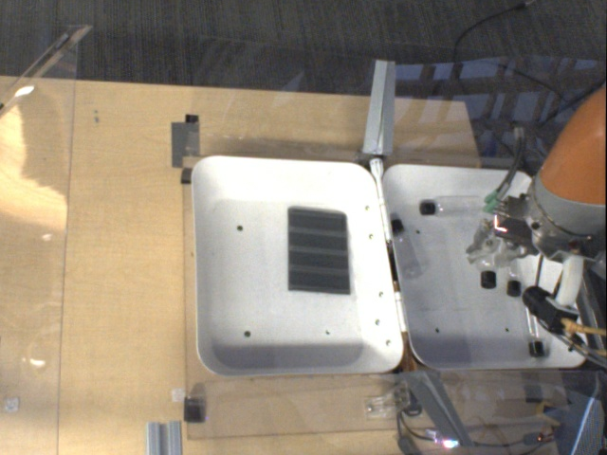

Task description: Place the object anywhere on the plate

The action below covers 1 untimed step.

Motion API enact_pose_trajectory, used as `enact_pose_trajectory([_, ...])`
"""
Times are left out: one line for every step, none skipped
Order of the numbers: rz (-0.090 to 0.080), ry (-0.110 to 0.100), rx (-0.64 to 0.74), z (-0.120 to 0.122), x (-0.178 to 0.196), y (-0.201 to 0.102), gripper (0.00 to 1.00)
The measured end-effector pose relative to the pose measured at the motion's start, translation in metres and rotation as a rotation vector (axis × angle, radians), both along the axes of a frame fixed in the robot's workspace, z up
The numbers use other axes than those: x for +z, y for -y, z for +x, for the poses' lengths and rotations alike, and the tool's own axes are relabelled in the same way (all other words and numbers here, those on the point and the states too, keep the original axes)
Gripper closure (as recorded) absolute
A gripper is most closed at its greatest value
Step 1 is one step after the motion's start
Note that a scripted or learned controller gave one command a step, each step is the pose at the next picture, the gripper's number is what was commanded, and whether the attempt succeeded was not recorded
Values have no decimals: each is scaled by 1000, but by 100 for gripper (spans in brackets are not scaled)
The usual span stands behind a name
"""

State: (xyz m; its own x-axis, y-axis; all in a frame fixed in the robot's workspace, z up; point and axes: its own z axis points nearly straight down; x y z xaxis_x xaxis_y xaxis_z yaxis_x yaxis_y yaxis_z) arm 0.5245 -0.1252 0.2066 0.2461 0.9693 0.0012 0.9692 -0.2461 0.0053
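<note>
A dark grey ribbed rectangular plate (319,250) lies flat in the middle of the left white bin (220,254). My gripper (489,246) hangs over the right white bin (432,330), at its right half, below the orange band of the arm (579,164). A small black object (488,279) lies on the bin floor just below the gripper, apart from it. Another small black piece (428,209) rests near the bin's far left. The arm hides much of the bin's right side.
A metal post (380,112) stands behind the seam between the two bins. Black clamps (190,131) sit at the left bin's corners. Cables (560,325) trail from the arm at the right. Bare wooden bench (95,254) extends to the left.
</note>
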Motion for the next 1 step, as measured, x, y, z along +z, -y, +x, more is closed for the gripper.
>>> enact_pose_trajectory([1, -4, -187, 66, -23, -63, 100])
